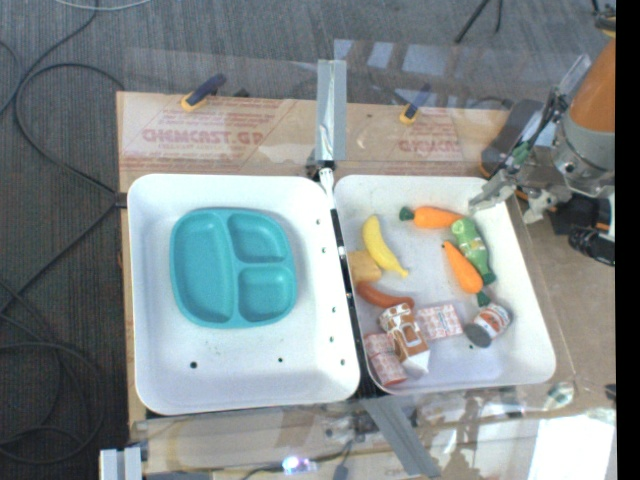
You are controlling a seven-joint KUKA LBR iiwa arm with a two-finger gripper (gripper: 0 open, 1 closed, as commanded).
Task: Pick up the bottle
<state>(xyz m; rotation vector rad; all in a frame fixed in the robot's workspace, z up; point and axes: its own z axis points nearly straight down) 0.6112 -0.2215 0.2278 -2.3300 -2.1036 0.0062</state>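
The gripper (494,192), its grip impossible to tell, is hovering at the right bin's (535,298) far edge, likely staging for the bottle (489,321) lying sideways well nearer.

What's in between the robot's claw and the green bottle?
In the camera view, just bare white bin floor separates the gripper from the green bottle; an orange carrot lies just left of that stretch.

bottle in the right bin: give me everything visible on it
The bottle is small, green and glossy, looks plastic, with a pale label patch. It lies on its side near the right bin's right wall, wedged between two toy carrots: one just above it, one against its lower left. Cap details are too small to tell. The pincer hovers above it, apart.
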